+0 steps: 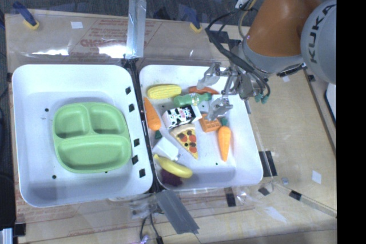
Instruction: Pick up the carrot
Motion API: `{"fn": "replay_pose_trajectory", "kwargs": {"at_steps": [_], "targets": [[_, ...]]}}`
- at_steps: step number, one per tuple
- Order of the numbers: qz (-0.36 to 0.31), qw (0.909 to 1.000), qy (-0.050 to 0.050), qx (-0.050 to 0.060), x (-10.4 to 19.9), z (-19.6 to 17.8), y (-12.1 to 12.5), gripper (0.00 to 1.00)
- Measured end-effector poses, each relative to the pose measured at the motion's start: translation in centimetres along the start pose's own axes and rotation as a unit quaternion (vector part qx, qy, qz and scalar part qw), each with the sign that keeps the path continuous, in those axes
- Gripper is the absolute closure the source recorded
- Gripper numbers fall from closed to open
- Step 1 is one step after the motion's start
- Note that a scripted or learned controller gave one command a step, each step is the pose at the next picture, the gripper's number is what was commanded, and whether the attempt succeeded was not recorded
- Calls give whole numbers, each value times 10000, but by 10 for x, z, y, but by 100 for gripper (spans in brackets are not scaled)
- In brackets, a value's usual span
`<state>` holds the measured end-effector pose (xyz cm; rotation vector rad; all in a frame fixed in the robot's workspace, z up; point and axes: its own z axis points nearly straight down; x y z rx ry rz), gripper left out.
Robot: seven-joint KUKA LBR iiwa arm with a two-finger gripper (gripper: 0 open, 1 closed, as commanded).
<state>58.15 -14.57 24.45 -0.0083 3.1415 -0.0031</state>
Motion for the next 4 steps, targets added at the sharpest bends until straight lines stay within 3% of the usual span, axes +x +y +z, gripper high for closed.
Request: {"fn": "replay_pose_trajectory", "kwargs": {"at_steps": [1,2,3,4], "targets": [[-1179,9930,-93,19,-1,125,-14,0],[-1558,9875,-214,50,-4,132,-61,0],[-1271,9916,-228,51,2,132,-61,0],[-1211,9922,-278,92,36,131,-64,0]]}}
